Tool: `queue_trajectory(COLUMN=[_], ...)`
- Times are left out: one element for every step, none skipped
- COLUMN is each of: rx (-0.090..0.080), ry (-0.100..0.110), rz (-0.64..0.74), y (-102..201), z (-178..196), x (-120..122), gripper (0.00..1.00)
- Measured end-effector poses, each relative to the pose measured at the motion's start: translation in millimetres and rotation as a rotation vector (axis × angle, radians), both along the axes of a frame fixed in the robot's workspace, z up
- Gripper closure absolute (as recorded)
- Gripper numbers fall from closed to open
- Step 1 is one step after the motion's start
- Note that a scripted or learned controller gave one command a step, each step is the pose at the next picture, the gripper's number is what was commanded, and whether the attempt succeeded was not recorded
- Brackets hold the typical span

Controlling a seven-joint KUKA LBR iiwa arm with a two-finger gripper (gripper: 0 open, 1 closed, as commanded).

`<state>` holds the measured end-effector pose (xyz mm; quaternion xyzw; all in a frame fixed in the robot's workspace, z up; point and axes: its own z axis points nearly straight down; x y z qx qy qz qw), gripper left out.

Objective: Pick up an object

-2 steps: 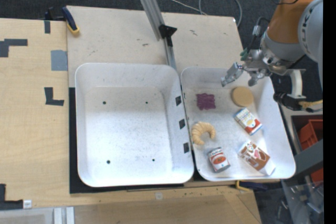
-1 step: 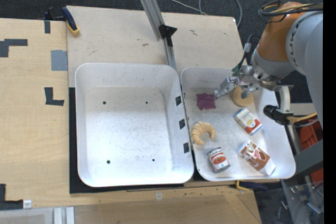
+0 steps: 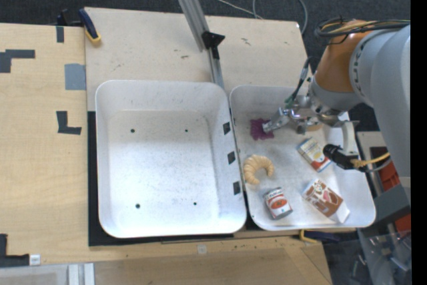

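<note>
My gripper (image 3: 273,124) is low in the right bin (image 3: 360,210), at the bin's upper middle. Its tip is right against the right side of a small purple object (image 3: 258,129) that lies on the bin floor. A tan croissant (image 3: 257,168) sits just below that, near the bin's left wall. Further toward the front is a small red and white can (image 3: 277,203) on its side. A brown and white packet (image 3: 324,199) lies at the front right, and a small white and red carton (image 3: 312,152) rests under the arm's wrist.
The left bin (image 3: 107,143) stands beside the right one, sharing a divider with black clips (image 3: 230,158). A slanted metal rail (image 3: 193,7) runs from the top down to the bins' junction. Cables (image 3: 283,0) loop behind the right bin.
</note>
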<state>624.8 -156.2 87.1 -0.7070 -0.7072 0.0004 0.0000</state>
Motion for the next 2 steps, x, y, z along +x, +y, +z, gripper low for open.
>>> queue_trajectory(rx=[-0.001,-0.001], ry=[-0.002,-0.004], rz=[0.002,0.000], y=[1,-2], z=[14,57], x=[1,0], gripper=[1.00,1.00])
